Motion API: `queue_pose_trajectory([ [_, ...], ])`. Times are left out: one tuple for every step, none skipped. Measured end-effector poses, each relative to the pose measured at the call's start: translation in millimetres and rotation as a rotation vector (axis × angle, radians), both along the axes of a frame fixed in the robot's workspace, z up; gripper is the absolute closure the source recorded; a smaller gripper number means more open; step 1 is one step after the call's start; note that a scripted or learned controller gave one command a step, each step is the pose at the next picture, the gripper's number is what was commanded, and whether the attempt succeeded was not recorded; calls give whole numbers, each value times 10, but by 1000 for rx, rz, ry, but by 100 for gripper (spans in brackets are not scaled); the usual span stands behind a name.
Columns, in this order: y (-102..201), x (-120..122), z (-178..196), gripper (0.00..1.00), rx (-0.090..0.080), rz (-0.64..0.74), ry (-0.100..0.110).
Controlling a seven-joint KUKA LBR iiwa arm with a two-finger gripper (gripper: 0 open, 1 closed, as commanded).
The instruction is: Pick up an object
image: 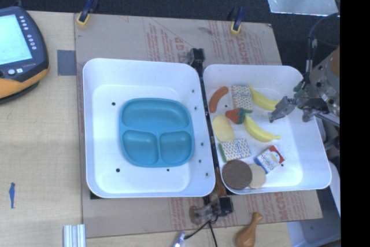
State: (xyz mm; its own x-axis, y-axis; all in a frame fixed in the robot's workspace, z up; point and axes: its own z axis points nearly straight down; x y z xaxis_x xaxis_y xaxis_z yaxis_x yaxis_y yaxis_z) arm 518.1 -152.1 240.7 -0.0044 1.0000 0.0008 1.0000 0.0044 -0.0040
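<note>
Toys crowd the right bin [312, 176], bananas [261, 130] nearest the claw [289, 108] hovering low above them, apparently poised to pick one, though whether it is open or closed I cannot tell.

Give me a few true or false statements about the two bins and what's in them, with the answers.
1. A blue tray lies in the left bin. True.
2. The right bin holds two bananas. True.
3. The gripper hangs over the left bin. False: it is over the right bin, beside the bananas.
4. The brown disc sits on the tray. False: it lies in the right bin, near its front edge.
5. A tablet rests on the bench left of the bins. True.
</note>
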Motion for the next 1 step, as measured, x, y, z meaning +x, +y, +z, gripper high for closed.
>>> queue_pose_trajectory([
  [255,402,-1221,0,-1,2,2],
])
